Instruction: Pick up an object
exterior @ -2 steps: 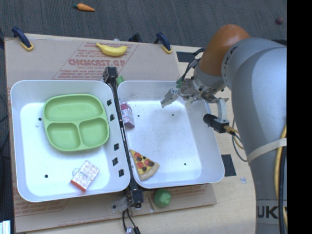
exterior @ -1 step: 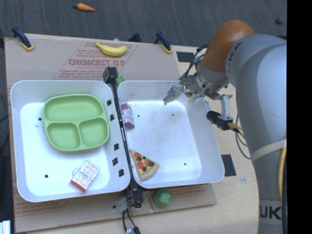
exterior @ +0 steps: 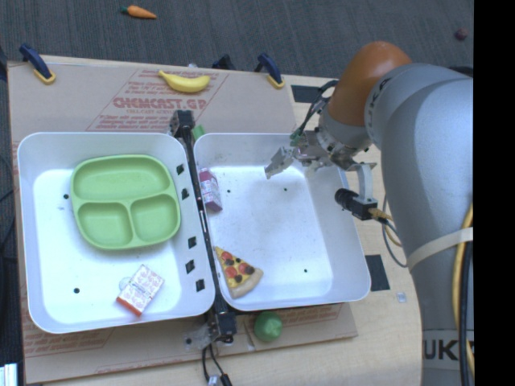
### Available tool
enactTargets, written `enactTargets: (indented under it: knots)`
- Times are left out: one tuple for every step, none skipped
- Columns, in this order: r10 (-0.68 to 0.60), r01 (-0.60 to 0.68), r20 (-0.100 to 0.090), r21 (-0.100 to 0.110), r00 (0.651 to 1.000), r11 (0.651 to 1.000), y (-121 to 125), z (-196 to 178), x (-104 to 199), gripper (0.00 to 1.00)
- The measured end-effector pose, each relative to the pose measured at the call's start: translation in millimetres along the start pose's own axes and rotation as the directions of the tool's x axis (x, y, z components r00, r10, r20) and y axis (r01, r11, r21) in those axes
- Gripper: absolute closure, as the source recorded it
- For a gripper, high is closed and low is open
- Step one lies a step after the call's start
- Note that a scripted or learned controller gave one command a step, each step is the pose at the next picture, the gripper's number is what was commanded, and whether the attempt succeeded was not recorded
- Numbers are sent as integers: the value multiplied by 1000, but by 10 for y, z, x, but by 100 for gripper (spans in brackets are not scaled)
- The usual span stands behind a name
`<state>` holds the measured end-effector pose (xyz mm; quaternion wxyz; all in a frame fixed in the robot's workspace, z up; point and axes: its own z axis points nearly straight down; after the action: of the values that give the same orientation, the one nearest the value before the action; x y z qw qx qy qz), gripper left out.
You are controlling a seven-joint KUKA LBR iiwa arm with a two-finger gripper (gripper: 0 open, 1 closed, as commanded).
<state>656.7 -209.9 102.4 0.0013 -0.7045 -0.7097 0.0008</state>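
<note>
The grey arm [exterior: 418, 159] fills the 3 o'clock side, its orange band [exterior: 366, 75] at about 1 o'clock. Two white bins sit side by side: the left bin [exterior: 32, 240] at 9 o'clock, the right bin [exterior: 338, 256] near centre. A green tray [exterior: 125, 199] lies in the left bin, with a small packet [exterior: 140, 289] at its 6 o'clock. In the right bin, a pizza slice [exterior: 236, 271] lies at 7 o'clock and a dark can [exterior: 210, 190] at 10 o'clock against the divider. The gripper [exterior: 278, 166] hangs over the right bin's 12 o'clock edge, holding nothing; whether it is open or closed cannot be told. A banana [exterior: 185, 80] rests on cardboard [exterior: 121, 95] at 12 o'clock.
</note>
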Motion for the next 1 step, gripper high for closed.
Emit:
enactTargets:
  knots:
    - [2, -2, -1, -4, 1000, 1000, 3, -222, 37, 0]
